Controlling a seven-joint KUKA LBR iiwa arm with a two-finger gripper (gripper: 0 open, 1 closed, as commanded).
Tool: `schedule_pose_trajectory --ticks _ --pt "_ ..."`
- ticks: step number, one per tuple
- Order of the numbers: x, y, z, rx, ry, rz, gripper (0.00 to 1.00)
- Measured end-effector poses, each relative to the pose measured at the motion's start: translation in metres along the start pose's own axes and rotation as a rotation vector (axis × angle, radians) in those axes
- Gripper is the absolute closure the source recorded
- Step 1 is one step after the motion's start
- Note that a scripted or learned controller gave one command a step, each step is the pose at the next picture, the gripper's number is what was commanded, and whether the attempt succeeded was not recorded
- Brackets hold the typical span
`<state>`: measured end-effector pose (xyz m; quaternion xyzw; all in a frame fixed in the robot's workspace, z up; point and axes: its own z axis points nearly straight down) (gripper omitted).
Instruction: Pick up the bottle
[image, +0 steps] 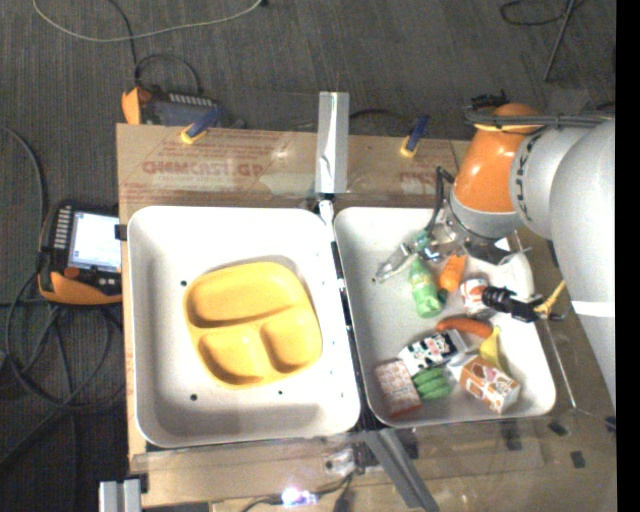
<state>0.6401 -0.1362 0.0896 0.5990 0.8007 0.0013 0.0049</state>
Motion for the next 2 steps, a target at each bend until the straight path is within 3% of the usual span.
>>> schedule_pose_trajectory --ticks 1,2 --pt "0.000 0.001 -0.010 -0.004 -0.002 0.000 1.00" --pt "0.060 0.003 -0.131 0.008 0.007 -0.081 1.00"
